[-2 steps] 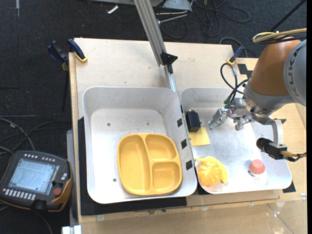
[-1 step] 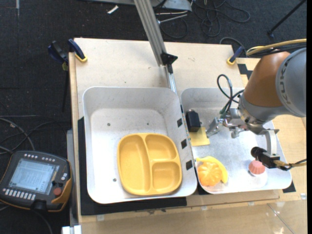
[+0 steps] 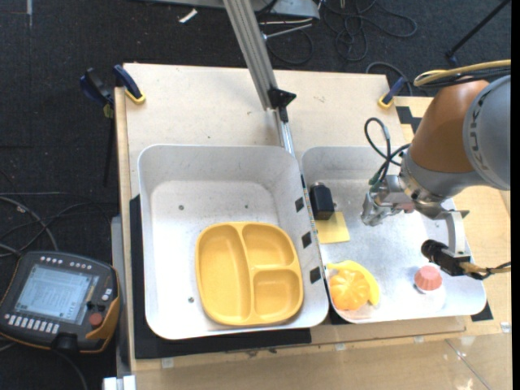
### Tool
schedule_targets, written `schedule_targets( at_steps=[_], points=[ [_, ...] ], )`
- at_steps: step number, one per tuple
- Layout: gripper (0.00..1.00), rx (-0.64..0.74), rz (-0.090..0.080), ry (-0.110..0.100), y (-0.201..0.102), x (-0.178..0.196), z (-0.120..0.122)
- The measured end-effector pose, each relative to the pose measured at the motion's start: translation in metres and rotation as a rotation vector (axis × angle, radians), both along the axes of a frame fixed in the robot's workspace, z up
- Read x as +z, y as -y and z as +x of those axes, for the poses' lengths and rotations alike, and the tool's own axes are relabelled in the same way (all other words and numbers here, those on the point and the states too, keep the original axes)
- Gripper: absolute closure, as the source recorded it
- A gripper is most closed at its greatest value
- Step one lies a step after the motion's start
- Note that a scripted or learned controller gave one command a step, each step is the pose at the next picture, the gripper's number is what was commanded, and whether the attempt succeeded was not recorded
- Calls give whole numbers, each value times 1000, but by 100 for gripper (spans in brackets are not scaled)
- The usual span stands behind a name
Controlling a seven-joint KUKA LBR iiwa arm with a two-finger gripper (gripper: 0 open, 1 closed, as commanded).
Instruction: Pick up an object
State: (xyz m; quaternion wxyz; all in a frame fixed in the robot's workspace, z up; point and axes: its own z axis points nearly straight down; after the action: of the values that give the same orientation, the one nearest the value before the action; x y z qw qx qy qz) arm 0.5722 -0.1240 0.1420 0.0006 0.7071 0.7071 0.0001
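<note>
The items open to pickup are lying mostly in the right bin point(image 3: 345, 162). A small black block point(image 3: 322, 201) is sitting close against that bin's left wall. A flat yellow square point(image 3: 335, 231) is lying just beside it, toward the near side, and appears to be touching it. A crumpled orange-and-yellow item point(image 3: 353, 288) is resting in the near left corner, apart from the square. A small pink item point(image 3: 428, 279) is sitting near the near right corner, well apart from the others.

The claw point(image 3: 376, 211) is pointing down over the bare middle of the right bin, to the right of the black block and the yellow square and apart from both. Whether it is touching the bin floor cannot be told. Whether it is spread or pressed together cannot be told either.

The grey and orange arm point(image 3: 459, 136) is reaching in from the right edge, over the far right part of that bin.

The left bin point(image 3: 211, 195) is holding a yellow divided plate point(image 3: 248, 273), which is lying flat toward the near side and showing three compartments.

Both bins are standing side by side on the pale surface point(image 3: 203, 104). A slanted metal pole point(image 3: 252, 39) is crossing its far edge, ending near where the bins meet. A clamp point(image 3: 123, 84) is gripping the far left corner. A grey handheld controller point(image 3: 57, 299) is lying on the dark floor to the left.
</note>
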Motion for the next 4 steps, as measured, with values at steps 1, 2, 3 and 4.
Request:
schedule_targets(
  at_steps=[1,2,3,4],
  points=[
    [100,3,0,4,-8,46,1],
    [100,3,-1,5,-9,100,3],
    [100,8,2,2,-60,103,17],
    [100,9,2,-3,-116,91,23]
  ],
)
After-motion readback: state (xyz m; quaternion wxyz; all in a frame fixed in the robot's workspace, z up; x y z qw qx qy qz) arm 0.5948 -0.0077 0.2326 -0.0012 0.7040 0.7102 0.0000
